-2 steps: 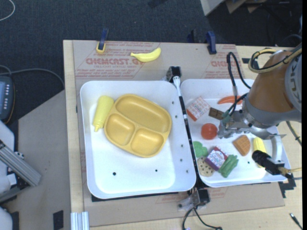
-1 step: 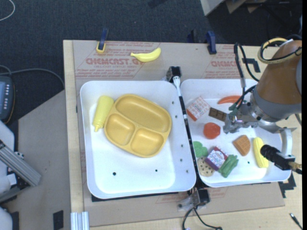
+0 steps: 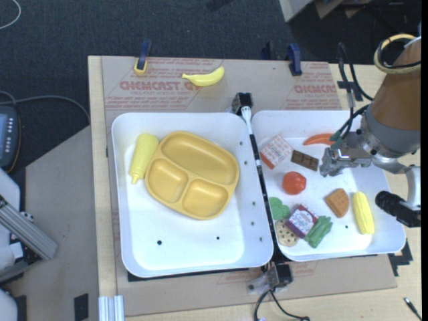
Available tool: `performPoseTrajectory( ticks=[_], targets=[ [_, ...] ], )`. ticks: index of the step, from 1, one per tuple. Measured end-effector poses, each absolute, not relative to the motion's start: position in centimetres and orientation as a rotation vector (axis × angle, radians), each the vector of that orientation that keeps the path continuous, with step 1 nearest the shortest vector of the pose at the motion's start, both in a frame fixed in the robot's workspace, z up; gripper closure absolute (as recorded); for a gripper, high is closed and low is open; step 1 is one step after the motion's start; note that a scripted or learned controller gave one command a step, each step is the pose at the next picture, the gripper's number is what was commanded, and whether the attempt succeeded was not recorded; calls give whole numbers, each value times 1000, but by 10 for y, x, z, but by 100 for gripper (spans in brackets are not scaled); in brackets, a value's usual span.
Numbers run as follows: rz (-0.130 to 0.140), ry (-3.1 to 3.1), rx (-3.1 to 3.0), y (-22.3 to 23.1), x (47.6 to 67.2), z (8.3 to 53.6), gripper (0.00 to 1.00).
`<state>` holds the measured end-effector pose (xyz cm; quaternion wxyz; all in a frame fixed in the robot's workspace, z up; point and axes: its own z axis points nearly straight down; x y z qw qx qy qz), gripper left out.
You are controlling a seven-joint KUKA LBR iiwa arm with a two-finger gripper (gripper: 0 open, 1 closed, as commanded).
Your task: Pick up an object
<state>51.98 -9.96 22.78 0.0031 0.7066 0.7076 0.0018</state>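
Observation:
The right bin (image 3: 374,179) holds several toy foods. Among them are a red tomato (image 3: 294,182), a brown chocolate bar (image 3: 305,159), a white and red packet (image 3: 275,150), an orange carrot (image 3: 318,139), a tan waffle (image 3: 338,202) and a yellow corn cob (image 3: 363,212). My gripper (image 3: 334,161) hangs low over the upper middle of this bin, just right of the chocolate bar and below the carrot. I see nothing held in it.
At the right bin's front lie a purple packet (image 3: 302,219), a green pickle (image 3: 319,231), a cookie (image 3: 286,235) and a green leafy piece (image 3: 279,210). The left bin (image 3: 134,233) holds a yellow divided plate (image 3: 192,174) and a yellow bottle (image 3: 142,157). A banana (image 3: 204,77) lies behind the bins.

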Motion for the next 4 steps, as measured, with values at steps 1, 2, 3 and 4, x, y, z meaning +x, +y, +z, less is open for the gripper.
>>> performPoseTrajectory(
  ticks=[1,2,3,4],
  targets=[
    [1,2227,2217,-58,525,222,100],
    [-2,2221,2224,-68,524,216,100],
    [3,2220,2218,-72,538,232,100],
    [-2,2224,2222,-61,523,226,100]
  ],
)
